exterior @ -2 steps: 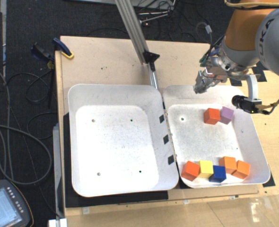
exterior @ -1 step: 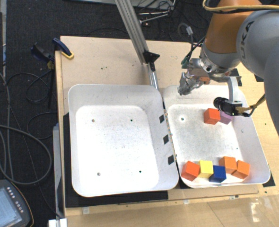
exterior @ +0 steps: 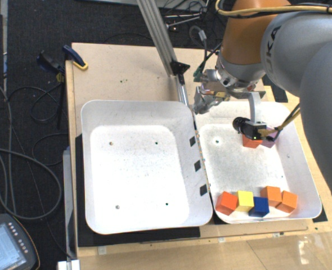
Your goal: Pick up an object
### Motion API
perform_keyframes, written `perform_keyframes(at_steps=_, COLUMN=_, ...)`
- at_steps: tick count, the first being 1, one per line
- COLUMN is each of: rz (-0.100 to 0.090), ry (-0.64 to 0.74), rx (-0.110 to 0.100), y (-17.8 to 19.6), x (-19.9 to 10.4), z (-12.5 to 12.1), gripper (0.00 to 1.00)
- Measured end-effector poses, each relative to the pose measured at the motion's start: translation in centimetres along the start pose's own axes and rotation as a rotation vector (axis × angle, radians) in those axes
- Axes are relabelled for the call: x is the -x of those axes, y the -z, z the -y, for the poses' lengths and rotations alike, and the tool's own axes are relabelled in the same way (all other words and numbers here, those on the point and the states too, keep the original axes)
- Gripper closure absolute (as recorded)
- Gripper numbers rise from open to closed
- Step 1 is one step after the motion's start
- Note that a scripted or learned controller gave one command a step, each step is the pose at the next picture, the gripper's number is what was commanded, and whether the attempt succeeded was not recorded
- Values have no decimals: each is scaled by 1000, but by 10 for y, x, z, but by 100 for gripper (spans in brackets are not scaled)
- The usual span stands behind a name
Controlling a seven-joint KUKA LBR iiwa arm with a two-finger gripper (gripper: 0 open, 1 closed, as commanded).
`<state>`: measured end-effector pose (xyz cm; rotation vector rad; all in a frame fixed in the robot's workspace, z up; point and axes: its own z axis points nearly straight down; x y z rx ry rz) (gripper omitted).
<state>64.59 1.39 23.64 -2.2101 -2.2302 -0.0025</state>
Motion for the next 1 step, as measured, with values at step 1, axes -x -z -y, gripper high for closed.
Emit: perform_keyframes(at_steps=1, rz=1, ry=-1, rx=-2, y=-9, x=-53, z=10, gripper=100)
